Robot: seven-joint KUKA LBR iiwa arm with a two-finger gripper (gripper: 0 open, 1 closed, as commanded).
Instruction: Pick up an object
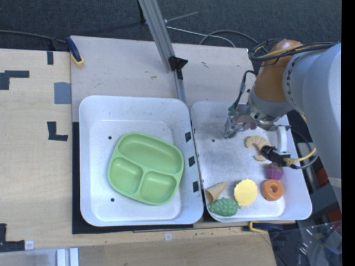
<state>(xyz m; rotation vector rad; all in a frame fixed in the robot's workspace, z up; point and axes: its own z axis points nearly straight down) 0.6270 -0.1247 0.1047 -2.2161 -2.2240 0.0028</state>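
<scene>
Several candidate objects, all in the right bin (206, 121): a croissant-shaped toy (256, 143) near the right wall, a small purple piece (273, 172) below it, then along the near edge an orange ring like a doughnut (272, 189), a yellow round piece (245, 192), a green bumpy cluster like grapes or broccoli (223, 206) and a tan cone (216, 191). Nothing picked so far; all of them lying on the bin floor.

Gripper (231, 127) low over the upper part of this bin, above bare floor, just left of the croissant and well apart from the group at the near edge. Nothing visible between the fingers. Open or closed: cannot tell, too small and dark from this angle.

Step in hand, as a judgement: approach, before any grasp. Nearest target probably the croissant. Next move: shift right and a little toward the near edge, centre over the toy, descend, close on its narrow middle.

Left bin (89, 165) holding a green divided tray (145, 168), not involved here.
</scene>
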